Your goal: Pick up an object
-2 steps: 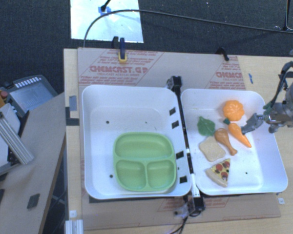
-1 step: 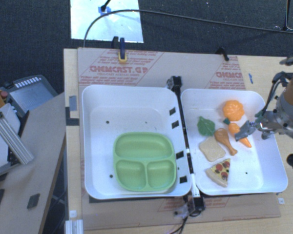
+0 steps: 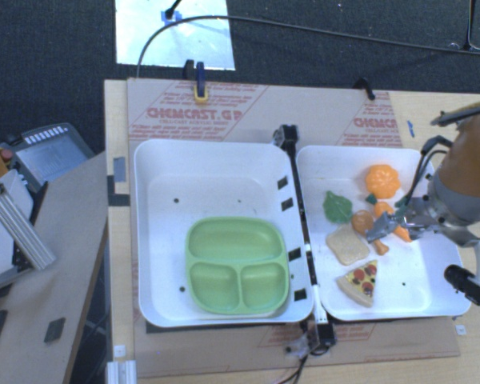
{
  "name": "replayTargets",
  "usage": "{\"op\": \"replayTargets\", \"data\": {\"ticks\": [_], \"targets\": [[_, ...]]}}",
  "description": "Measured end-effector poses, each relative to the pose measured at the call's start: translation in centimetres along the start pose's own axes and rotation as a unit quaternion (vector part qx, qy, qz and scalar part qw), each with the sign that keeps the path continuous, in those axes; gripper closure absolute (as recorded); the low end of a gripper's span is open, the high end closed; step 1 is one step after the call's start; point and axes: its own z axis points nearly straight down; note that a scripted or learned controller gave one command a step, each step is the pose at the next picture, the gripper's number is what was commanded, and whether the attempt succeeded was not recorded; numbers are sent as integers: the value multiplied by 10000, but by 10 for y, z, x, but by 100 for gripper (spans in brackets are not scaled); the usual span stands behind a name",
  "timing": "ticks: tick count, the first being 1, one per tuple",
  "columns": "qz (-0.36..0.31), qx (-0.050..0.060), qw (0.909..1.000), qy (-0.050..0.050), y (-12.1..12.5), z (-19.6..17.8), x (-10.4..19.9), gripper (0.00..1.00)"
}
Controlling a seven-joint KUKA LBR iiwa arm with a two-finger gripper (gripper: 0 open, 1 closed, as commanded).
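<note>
Camera view, looking down at a slant on the counter (image 3: 120,238), read from left to right. At far left, off the counter's edge, stand a grey device with a screen (image 3: 52,154) and a ribbed metal rail (image 3: 16,222). Behind the counter lies a pale sheet (image 3: 174,22) on dark flooring, with a yellow-and-blue clamp (image 3: 200,82) at the back edge of a cardboard layer printed in red (image 3: 196,112). The left bin (image 3: 160,174) holds a green divided plate (image 3: 238,265), upright and flat, in its front half. A black seam with clips (image 3: 296,214) joins the two bins. The right bin (image 3: 408,294) holds the task's items grouped in its middle and rear: a green leafy toy (image 3: 337,207) nearest the seam, a bread slice (image 3: 349,246) just in front of it, a pizza slice (image 3: 360,283) nearer the front wall and apart from the bread, and an orange fruit (image 3: 382,180) toward the rear. Small orange pieces (image 3: 363,219) lie between the leafy toy and the end effector (image 3: 382,229). The end effector, reaching in from the right on the grey arm with its orange band (image 3: 472,162), sits low among these pieces; whether it is released or clenched cannot be told, as the tips merge with the orange items beside them.
</note>
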Motion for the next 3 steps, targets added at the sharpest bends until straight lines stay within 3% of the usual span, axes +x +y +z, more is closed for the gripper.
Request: {"op": "replayTargets", "data": {"ticks": [1, 2, 3], "targets": [[4, 6, 10000, -2, 0, 61, -6, 0], [-1, -30, 10000, -16, 2, 47, -7, 100], [-10, -59, 10000, -22, 6, -17, -8, 100]]}}
